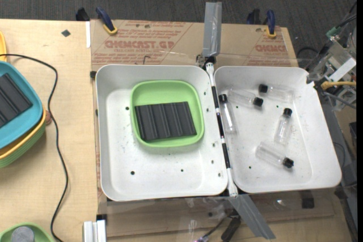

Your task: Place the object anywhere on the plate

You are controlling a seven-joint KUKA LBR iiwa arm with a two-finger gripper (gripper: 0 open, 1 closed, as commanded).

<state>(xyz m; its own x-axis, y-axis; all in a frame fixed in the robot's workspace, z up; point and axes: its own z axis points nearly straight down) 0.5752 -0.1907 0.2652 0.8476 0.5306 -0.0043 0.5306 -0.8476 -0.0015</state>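
A green square plate [139,98] lies in the left white bin [113,173], toward its back. A dark ribbed pad [166,121] covers the plate's middle. In the right white bin [317,173] several clear vials with black caps lie scattered. One vial [226,115] lies along the bin's left wall, one [282,126] right of centre, and one [273,156] near the front. Two more lie near the back [248,99].
A stack of teal, yellow and green dishes [20,122] sits on the wooden bench at the far left, with a black cable [57,122] looping past it. Clamps [106,21] hold cardboard behind the bins. Wires and hardware [340,65] crowd the right edge.
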